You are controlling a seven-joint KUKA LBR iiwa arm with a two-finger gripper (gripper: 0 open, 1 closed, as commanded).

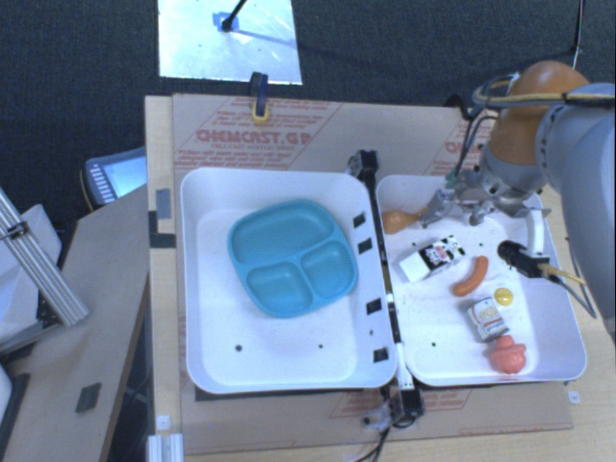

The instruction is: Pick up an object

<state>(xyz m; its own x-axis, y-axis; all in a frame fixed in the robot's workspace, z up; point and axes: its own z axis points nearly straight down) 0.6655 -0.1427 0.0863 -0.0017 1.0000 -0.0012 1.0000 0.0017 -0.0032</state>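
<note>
At the bottom right of the frame, a pink-orange lump [508, 355] lies in the near right corner of the right bin [568, 359]. Just above it, a small tin with a yellow label [488, 318] lies tilted on the white floor, and a small yellow disc [502, 296] sits just beyond the tin. Up and to the left of the disc, an orange sausage-shaped piece [470, 276] lies at a slant. To its left, near the bin's centre-left, rests a small box with black-and-white patches [433, 256], also slanted. Farther back, close to the left wall of that bin, is a tan, pear-shaped item [398, 220] with its narrow end pointing right.

The gripper [452, 205] hangs over the far part of the right bin, just to the right of the tan item's narrow end and just beyond the patched box. How wide it stands cannot be told from this angle, and nothing can be seen held in it. The grey arm [577, 152] with its orange band enters from the right edge of the frame.

In the left bin [207, 354], a blue divided plate [292, 256] sits near the middle, turned at an angle. Both bins rest on a brown board with red lettering [255, 135]. At the board's far edge there is a yellow and black clamp [258, 99], and beyond that, at the upper left, lies a shiny square sheet [229, 27].
</note>
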